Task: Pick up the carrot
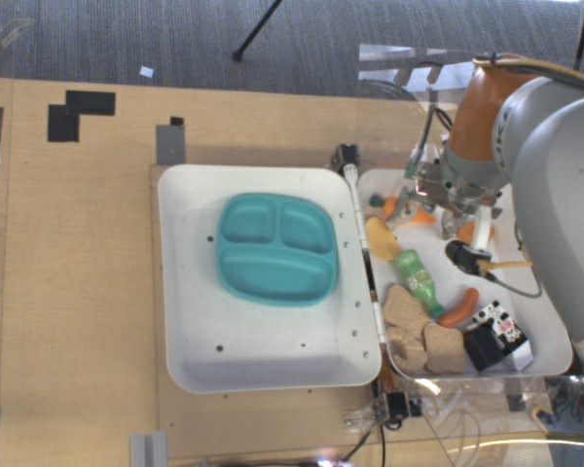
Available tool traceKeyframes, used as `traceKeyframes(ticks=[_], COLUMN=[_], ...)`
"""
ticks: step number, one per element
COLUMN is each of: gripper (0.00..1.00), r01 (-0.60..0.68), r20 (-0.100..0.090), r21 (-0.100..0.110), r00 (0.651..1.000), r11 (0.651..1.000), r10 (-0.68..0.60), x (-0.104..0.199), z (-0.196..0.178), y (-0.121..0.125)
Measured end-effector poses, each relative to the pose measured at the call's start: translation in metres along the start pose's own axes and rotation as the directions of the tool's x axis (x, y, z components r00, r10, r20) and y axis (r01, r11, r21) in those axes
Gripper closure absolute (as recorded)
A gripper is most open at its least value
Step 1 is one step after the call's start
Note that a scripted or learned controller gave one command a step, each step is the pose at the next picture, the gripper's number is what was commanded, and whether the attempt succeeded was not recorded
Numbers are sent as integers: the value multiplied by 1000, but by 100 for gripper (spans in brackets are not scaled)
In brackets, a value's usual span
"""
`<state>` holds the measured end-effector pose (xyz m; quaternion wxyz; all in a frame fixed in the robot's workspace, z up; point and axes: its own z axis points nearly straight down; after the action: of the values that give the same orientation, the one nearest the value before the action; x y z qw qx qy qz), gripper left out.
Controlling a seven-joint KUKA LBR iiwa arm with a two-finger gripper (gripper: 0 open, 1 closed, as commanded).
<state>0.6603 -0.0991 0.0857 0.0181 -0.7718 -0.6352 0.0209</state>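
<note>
Gripper (438, 200) sits low over the upper part of the right bin (550, 343), in the frame's upper right, hanging off the grey arm (555, 163) with its orange band. The carrot (393, 204) looks like the small orange piece with a green tip near the bin's upper left corner, just left of the gripper and close to it, possibly touching; the wrist hardware crowds that spot, so contact can't be confirmed. Its long axis seems to run diagonally, green end toward upper left, but it is small and partly hidden. More orange shows at about the gripper's underside (423, 216); can't tell whether that is the same carrot or another item. Jaw state: cannot tell, the wrist body blocks the view. Judgement: the coming move turns on a short shift toward frame left and closing across the carrot's short axis. Other contents of the right bin: a yellowish rounded lump (382, 233), a glossy green bottle (419, 280) lying diagonally, a smooth red-orange sausage (457, 309), tan bread-like slabs (414, 329), a black box with white and red markings (492, 337). Left bin (190, 358) is smooth white plastic and carries a teal divided plate (275, 248) with three compartments, well apart from the carrot.
</note>
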Motion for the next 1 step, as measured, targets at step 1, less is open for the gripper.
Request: traceKeyframes(ticks=[1], gripper=[0], r01=[-261], r20=[-24], r21=[-50], r00=[965], r11=[964], r10=[260], x=[-48], z=[0], y=[4])
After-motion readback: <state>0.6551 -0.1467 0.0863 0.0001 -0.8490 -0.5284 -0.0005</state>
